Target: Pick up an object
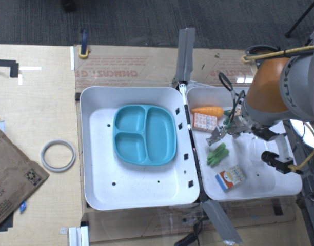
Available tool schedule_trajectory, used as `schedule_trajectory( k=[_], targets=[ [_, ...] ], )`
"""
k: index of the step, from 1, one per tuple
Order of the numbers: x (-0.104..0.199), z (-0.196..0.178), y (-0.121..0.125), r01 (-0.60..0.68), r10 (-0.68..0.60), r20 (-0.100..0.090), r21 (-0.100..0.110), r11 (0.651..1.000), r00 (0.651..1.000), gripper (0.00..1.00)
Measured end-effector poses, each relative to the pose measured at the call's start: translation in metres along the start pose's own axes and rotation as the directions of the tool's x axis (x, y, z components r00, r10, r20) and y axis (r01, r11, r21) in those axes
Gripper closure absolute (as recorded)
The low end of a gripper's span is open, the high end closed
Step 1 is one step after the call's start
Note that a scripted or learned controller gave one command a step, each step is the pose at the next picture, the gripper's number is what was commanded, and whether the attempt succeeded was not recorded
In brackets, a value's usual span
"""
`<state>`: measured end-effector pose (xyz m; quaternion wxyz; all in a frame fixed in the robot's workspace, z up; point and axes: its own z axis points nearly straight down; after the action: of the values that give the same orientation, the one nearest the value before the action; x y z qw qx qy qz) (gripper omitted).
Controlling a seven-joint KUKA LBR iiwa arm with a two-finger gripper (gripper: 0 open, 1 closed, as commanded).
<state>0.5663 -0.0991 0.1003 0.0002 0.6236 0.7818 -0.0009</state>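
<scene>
Gripper [219, 135] hangs over the right bin [259, 188], at the end of the grey arm [295, 86] with its orange band [267, 88], which comes in from the right. Its metal fingertips point down and to the left, and whether they are spread or closed cannot be told at this angle; nothing shows between them.

Just below the gripper, close to its tips, lies a green vegetable toy [217, 155]; whether the tips touch it cannot be told. Just to the upper left of the gripper sits a small orange-and-white box [204, 121], and above that box, touching or nearly touching it, lies an orange carrot toy [207, 109]. Further below the gripper, past the green toy, a small carton [230, 178] with a blue edge lies tilted on the bin floor, apart from the other 3 things.

Well to the left of the gripper, beyond the wall shared by the 2 bins, the left bin [95, 152] holds a teal plate [145, 135] with 3 compartments. Far to the left, outside the bins, a tape ring [58, 155] rests on the bench [34, 111] beside a brown cardboard piece [11, 181].
</scene>
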Motion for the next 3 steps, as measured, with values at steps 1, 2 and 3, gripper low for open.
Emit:
schedule_trajectory(
  k=[1, 2, 3],
  targets=[
    [0.0098, 0.0093, -0.0469, -0.007, 0.007, -0.002, 0.001, 1.0, 1.0, 0.0],
    [0.0088, 0.0003, -0.0466, -0.011, 0.011, -0.001, 0.0, 1.0, 1.0, 1.0],
    [0.0089, 0.0003, -0.0466, -0.011, 0.011, -0.001, 0.001, 1.0, 1.0, 0.0]
  ],
)
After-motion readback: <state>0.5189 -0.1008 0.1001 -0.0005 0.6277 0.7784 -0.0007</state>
